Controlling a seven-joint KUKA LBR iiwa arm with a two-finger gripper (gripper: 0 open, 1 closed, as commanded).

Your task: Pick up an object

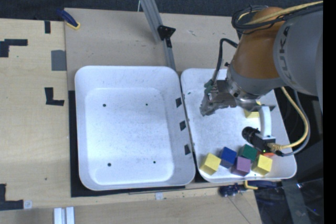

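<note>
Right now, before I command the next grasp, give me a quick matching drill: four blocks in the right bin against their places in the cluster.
Things:
1. blue block
2. green block
3. purple block
4. left yellow block

Places:
A. furthest left of the cluster, nearest the divide between the bins
B. just right of the blue one, below the black fitting
C. front row, between the two yellow ones
D. between the left yellow one and the green one

Pairs: 1-D, 2-B, 3-C, 4-A
</note>
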